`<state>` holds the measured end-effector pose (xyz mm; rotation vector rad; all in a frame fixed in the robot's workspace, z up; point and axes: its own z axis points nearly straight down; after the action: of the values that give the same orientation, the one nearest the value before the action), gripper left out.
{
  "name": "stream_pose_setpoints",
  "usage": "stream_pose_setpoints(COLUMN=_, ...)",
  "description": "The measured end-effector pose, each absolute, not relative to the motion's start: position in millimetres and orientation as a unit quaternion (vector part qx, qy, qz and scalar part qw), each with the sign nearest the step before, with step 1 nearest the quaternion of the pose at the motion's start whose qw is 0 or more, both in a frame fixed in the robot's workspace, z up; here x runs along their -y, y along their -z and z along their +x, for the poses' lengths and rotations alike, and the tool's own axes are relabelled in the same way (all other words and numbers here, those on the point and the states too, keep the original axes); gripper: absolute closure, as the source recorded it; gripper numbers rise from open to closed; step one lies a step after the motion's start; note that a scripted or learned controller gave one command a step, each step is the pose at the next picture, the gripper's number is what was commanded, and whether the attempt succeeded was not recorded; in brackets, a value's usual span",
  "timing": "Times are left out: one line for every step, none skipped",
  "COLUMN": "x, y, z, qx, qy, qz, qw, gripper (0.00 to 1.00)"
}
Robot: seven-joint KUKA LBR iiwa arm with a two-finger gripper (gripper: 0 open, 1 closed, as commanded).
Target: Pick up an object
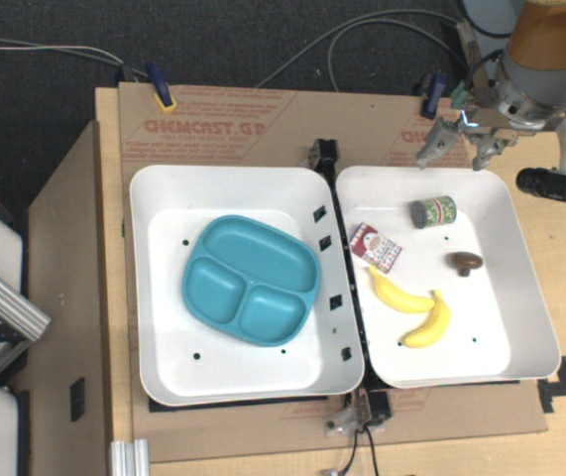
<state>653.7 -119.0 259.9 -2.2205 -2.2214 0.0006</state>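
My gripper (pixel 461 149) hangs open above the far edge of the right bin (pixel 530 296), with nothing between its fingers. Just below it in that bin lies a small green can (pixel 433 211) on its side. A red and white packet (pixel 376 248) rests near the bin's left wall. A small brown object (pixel 465 262) lies to the right of the packet. Two yellow bananas (pixel 416 310) sit in the middle of the bin toward its front.
The left bin (pixel 164 365) holds a blue sectioned plate (pixel 251 279). A black divider with clips (pixel 334 256) runs between the bins. Blue clamps (pixel 160 87) grip the cardboard sheet at the back. Cables trail across the dark floor behind.
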Motion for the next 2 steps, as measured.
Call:
stream_pose_setpoints(x=123, y=-203, z=644.7, qx=0.707, qy=-0.002, qz=-0.707, qw=0.003, gripper=0.0)
stream_pose_setpoints(x=126, y=-141, z=639.0, qx=0.707, qy=-0.0023, qz=-0.707, qw=0.004, gripper=0.0)
